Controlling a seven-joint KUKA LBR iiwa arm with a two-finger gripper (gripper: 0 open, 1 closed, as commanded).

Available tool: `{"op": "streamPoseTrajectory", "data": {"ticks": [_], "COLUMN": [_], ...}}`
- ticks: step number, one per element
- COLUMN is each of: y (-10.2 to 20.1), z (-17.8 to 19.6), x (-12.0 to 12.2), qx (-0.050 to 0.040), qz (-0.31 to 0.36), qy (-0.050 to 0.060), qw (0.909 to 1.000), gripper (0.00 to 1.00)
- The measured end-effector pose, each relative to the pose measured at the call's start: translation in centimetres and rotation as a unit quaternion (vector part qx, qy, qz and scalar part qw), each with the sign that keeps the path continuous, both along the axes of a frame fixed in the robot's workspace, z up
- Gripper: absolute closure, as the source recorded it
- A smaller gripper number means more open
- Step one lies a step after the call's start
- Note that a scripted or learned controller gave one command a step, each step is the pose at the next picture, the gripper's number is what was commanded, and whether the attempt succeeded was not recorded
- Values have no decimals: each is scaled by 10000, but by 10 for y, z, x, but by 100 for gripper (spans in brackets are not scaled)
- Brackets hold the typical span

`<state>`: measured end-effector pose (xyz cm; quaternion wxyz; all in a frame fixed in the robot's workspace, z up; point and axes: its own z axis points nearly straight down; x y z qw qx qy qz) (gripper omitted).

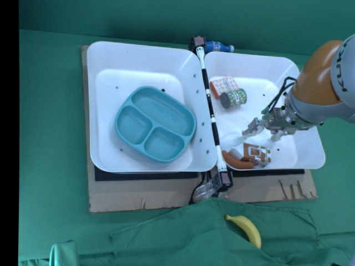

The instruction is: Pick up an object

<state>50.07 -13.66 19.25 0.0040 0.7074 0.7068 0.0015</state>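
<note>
Looking from the left, I see the green tabletop (50, 121) with lots of open room beside the bins. Two white bins sit side by side, touching along a middle edge.

One left bin (105, 60) holds one blue plate (155, 124) with three parts. The plate lies flat and fills much of the floor, with bare white around it near the walls.

One right bin (266, 65) holds four things. One small can (233, 98) lies on its side near the middle edge, and one striped packet (223, 85) touches it just above. One orange sausage-shaped toy (237, 160) lies near the front wall, and one little brown and white box (257, 153) sits just beside it. The middle and far right of this bin are bare, so I have room there.

One blue bottle (218, 47) lies outside, behind the bins.

My end effector (260, 127) hangs over the right bin, just above the little box and apart from the can. Its fingers are spread wide with nothing between them.

One yellow banana (246, 229) lies on the green cloth (183, 237) in front.
</note>
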Motion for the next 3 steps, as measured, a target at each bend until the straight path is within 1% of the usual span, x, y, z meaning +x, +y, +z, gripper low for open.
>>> {"op": "streamPoseTrajectory", "data": {"ticks": [1, 2, 3], "y": [-43, -41, -42], "z": [-8, 55, 119], "x": [-30, -22, -15], "qx": [3, -10, -11], "qz": [-27, -89, -48], "qy": [-46, -19, -22], "qw": [10000, 10000, 10000], "gripper": [0, 0, 0]}}
